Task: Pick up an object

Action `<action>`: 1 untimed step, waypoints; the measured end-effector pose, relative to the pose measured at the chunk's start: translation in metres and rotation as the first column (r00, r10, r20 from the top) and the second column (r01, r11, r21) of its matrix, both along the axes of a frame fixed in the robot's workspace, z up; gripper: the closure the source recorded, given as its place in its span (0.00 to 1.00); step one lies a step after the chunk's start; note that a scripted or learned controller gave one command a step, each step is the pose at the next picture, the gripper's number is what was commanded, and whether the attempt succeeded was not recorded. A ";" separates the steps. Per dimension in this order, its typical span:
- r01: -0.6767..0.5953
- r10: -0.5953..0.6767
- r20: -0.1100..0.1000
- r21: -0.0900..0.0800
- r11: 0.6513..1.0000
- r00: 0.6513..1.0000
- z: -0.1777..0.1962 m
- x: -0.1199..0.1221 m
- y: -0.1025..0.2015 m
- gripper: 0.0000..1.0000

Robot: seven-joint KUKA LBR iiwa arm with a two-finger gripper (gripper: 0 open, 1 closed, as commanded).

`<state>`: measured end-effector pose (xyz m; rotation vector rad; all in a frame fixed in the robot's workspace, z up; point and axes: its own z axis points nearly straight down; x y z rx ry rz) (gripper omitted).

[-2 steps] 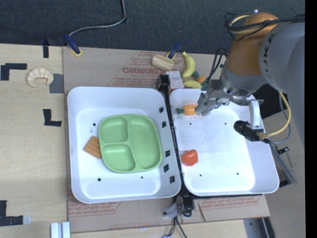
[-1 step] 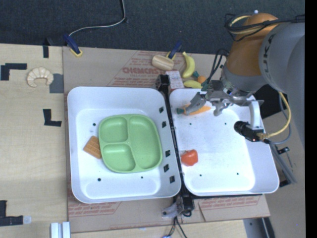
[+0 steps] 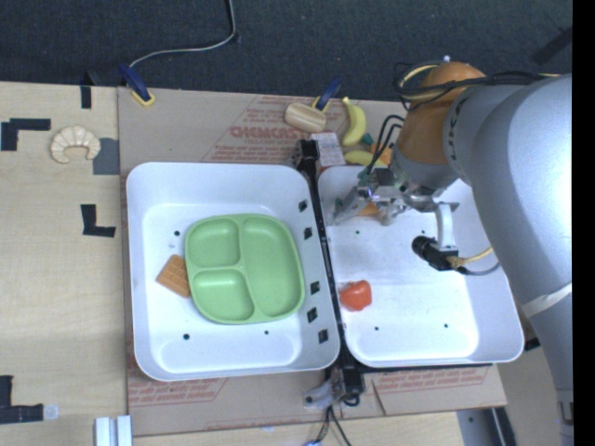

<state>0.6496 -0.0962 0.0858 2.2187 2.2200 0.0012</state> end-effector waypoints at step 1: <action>-0.001 0.001 -0.021 0.005 1.000 1.000 -0.002 0.016 -0.003 0.00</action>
